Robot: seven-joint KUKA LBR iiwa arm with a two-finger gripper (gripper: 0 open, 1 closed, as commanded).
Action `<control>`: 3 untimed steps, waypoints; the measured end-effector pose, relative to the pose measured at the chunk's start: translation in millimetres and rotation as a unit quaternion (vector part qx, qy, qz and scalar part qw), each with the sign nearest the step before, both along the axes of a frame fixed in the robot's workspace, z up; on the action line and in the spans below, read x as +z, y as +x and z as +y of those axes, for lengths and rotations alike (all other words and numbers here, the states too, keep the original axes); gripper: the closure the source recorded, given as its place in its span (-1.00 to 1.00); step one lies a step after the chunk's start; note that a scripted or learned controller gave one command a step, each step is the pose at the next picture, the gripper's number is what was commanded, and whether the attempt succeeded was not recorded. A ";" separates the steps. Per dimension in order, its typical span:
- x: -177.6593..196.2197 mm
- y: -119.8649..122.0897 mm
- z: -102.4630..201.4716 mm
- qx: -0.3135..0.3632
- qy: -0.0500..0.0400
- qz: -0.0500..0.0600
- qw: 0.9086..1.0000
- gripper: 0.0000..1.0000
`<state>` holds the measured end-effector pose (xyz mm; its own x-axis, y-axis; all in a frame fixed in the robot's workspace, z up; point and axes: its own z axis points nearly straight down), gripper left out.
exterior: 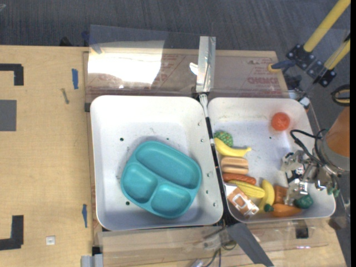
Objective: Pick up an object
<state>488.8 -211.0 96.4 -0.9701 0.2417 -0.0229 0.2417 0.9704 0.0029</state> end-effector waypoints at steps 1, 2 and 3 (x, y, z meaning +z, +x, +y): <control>-0.4 0.0 0.0 -0.007 -0.001 0.001 1.000 -1.00; -2.0 1.8 -2.1 -0.026 0.002 0.004 1.000 -1.00; -1.8 0.0 -5.1 -0.033 0.005 0.003 0.999 -1.00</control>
